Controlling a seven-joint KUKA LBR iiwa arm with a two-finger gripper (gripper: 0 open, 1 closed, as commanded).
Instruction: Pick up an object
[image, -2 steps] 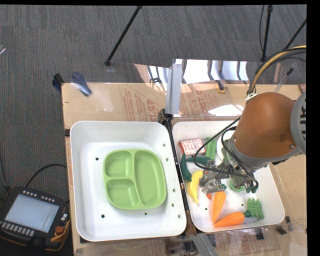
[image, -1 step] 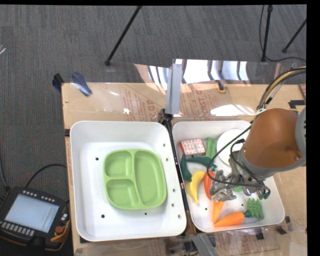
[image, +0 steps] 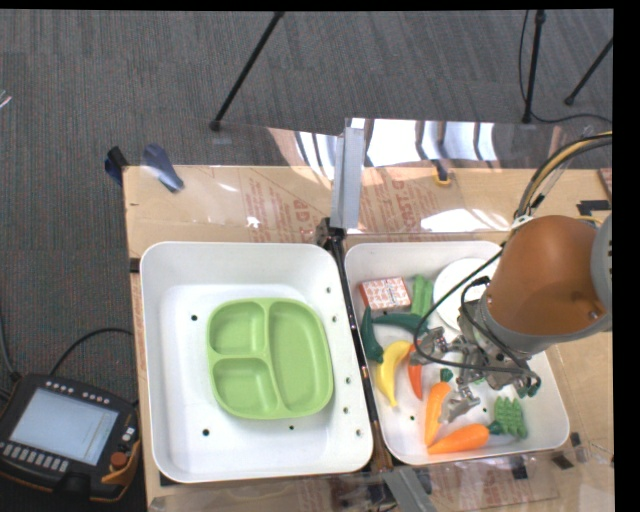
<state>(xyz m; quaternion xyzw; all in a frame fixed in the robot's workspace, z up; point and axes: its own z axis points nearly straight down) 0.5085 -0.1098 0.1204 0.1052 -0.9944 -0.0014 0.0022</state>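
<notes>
Carrot (image: 436, 410) lies touching the hand (image: 462, 398), on its left.

i'm looking past the bins now: the cardboard-covered bench top (image: 230, 200) lies under a clear shiny sheet, with a blue scrap (image: 162, 165) near its far left corner and a grey upright post (image: 346, 175) rising at the seam between the bins. down at the lower left on the grey carpet (image: 60, 120) sits the teach pendant (image: 62, 430), screen lit pale, its black cable (image: 60, 352) looping up behind it. up top, dark tripod legs (image: 245, 70) slant across the floor.
</notes>
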